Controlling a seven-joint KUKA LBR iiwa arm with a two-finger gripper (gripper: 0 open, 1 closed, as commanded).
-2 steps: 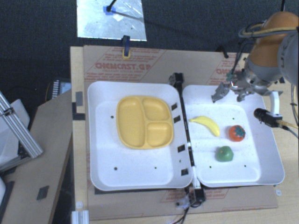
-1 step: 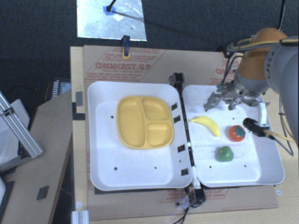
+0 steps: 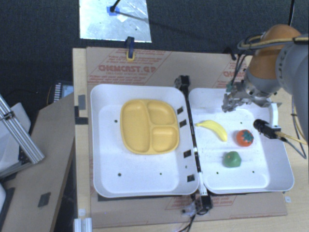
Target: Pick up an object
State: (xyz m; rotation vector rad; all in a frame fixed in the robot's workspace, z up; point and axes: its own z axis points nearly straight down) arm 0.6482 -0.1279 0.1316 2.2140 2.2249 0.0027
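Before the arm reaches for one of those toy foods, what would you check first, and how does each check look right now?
1. Objects in the right bin: banana, tomato and green fruit all lie there. Ok.
2. Objects apart from each other: none touch. Ok.
3. Gripper carrying nothing: nothing shows at its tip. Ok.
4. Gripper over a target: it sits near the bin's far edge, above and right of the banana, not over any object. Not ok.
5. Fingers open: cannot tell.
6. Yellow tray out of the way: it lies in the left bin. Ok.
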